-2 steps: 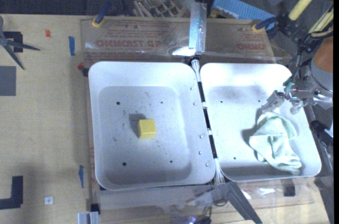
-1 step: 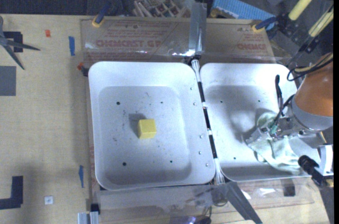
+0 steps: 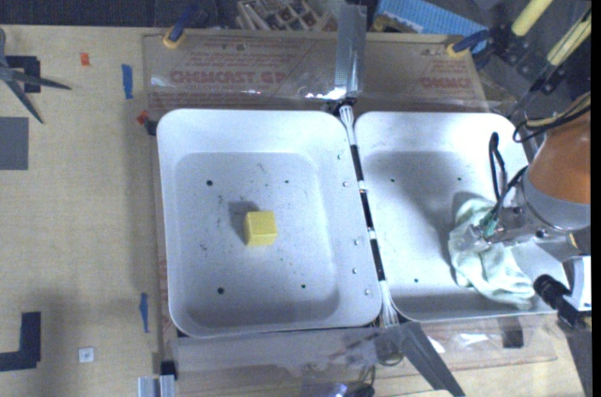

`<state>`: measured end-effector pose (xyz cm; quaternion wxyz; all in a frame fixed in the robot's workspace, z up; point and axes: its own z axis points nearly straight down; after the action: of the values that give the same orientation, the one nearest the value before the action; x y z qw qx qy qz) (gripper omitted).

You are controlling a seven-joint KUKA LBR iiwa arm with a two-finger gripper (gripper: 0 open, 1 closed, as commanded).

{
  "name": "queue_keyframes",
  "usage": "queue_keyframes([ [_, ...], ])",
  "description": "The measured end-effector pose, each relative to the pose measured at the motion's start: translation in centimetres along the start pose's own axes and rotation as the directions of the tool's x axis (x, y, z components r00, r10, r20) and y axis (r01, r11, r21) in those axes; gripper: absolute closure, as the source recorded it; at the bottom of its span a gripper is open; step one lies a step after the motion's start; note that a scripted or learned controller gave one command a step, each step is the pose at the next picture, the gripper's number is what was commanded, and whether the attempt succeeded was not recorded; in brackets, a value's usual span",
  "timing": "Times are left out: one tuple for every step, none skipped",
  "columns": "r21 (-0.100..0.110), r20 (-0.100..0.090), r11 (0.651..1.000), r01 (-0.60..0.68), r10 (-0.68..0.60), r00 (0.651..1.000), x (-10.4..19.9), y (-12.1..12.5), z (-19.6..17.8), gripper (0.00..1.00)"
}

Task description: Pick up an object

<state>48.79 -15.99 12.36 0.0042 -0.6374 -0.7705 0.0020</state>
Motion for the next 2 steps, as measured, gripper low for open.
queue_keyframes([
  [0.001,-0.001,0.944,-0.329,0.329,0.944,2.0,-0.7,0.9,1.0],
  [-0.002,0.0,0.595,-0.804,0.804,0.595,1.2,-0.4,-2.0,1.0],
])
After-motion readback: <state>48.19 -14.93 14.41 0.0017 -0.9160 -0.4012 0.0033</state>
